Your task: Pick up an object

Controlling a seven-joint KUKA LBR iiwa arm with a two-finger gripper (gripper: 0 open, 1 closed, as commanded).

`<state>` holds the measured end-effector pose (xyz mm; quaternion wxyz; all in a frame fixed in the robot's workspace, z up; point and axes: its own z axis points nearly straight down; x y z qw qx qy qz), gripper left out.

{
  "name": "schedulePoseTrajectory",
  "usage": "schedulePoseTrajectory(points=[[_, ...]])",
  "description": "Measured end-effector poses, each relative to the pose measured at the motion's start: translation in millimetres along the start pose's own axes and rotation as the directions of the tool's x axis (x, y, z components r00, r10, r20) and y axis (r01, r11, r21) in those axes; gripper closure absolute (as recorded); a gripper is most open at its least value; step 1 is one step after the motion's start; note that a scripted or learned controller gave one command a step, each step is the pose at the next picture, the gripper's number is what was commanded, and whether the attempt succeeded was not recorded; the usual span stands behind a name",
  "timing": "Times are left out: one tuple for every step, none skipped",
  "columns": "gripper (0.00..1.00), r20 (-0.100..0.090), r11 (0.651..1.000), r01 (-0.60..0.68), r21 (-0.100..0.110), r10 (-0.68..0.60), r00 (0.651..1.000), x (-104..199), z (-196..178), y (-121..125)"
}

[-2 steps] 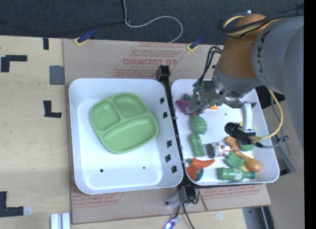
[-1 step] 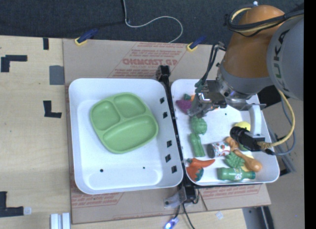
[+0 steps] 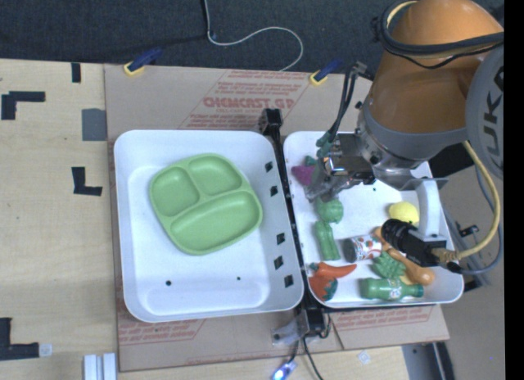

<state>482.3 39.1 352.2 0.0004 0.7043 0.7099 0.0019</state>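
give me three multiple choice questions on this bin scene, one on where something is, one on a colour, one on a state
1. Where does the green divided plate lie?
A. in the left bin
B. in the right bin
C. on the cardboard outside the bins

2. What colour is the small round ball near the right bin's far side?
A. blue
B. yellow
C. white

3. How does the gripper stand?
A. parked over the left bin
B. raised above the dark floor behind the bench
C. low over the right bin, above the toys at its upper left

Answers:
1 A, the plate rests on the left bin's white floor.
2 B, the ball is plainly yellow.
3 C, the gripper hangs by the purple toy and a green toy.
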Motion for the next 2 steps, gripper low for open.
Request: schedulePoseTrajectory(points=[[1.0, 0.002, 1.0, -0.003, 0.003, 0.003, 1.0, 30.0, -26.0, 1.6], [1.0, 0.001, 1.0, -0.004, 0.001, 0.004, 1.0, 48.9, -62.4, 4.6]])
